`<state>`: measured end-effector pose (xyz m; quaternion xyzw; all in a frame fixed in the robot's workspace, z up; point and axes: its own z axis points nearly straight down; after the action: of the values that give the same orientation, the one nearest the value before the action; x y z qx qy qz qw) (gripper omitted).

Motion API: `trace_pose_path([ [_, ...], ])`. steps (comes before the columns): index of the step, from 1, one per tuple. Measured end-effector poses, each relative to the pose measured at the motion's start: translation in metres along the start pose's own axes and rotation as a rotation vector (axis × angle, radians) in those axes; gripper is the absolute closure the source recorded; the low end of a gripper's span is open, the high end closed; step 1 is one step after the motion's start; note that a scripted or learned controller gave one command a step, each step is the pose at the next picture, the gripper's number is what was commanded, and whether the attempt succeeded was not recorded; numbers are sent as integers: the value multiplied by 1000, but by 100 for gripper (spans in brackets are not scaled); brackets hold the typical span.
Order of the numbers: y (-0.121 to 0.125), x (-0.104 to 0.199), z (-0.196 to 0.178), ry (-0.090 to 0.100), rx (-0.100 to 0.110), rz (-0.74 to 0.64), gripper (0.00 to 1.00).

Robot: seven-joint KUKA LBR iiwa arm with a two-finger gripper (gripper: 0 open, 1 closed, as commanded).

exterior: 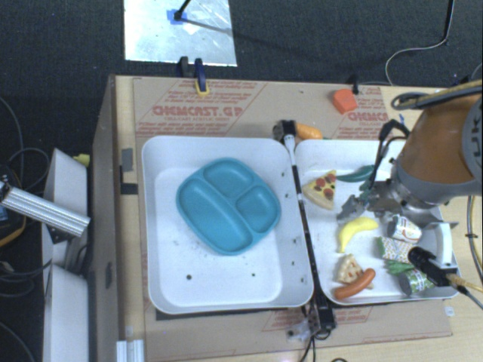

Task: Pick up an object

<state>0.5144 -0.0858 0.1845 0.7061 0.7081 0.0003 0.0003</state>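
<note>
Two white bins sit on the worktop [226,111]; in the right bin [332,151] the gripper [353,204], jaws apart and empty, hovers just above the banana [353,232], beside the pizza slice [323,189].

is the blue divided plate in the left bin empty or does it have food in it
Empty. The blue divided plate lies flat in the left bin, and all three compartments show bare blue plastic.

An orange block [343,100] sits on the bench's far edge, with a blue-and-yellow clamp [199,76] over to its left.
</note>
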Motion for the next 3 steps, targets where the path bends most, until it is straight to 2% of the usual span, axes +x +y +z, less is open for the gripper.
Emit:
trace_pose_path([
  [1,35,-34,94,0,3,2,0],
  [2,34,-23,100,0,0,1,0],
  [3,34,-23,90,0,-2,0,100],
])
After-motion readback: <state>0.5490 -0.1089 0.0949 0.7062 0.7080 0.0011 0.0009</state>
